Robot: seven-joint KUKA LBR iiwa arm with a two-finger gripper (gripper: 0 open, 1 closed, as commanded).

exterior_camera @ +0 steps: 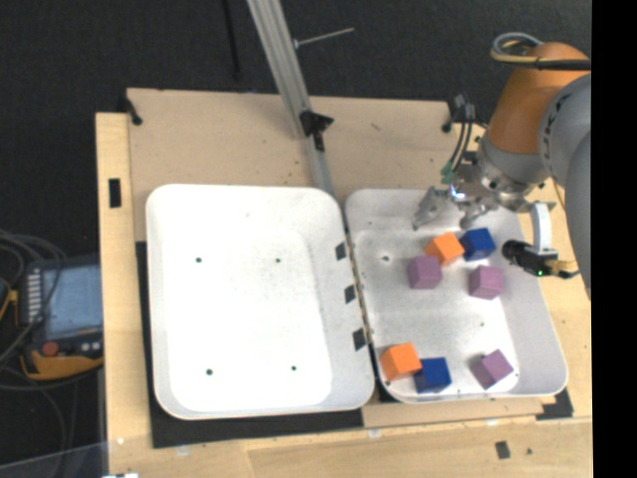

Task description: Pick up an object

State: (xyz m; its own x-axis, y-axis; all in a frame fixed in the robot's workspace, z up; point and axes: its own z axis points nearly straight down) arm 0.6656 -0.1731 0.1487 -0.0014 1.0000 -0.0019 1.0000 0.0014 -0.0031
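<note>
The right bin (393, 229) holds several small blocks. An orange block (447, 247) and a blue block (479, 243) sit side by side near its far edge. Two purple blocks (424, 272) (486, 282) lie just in front of them. Near the front edge rest another orange block (401, 359), a blue block (433, 374) and a purple block (492, 367). My gripper (453, 209) hangs over the bin's far part, just above the orange and blue pair, fingers spread open with nothing between them.
The left bin (249, 297) sits beside the right one, separated by a row of clips (350, 292). A slanted metal rail (289, 78) crosses the bench behind the bins. A handheld controller (60, 312) lies off the bench to the left.
</note>
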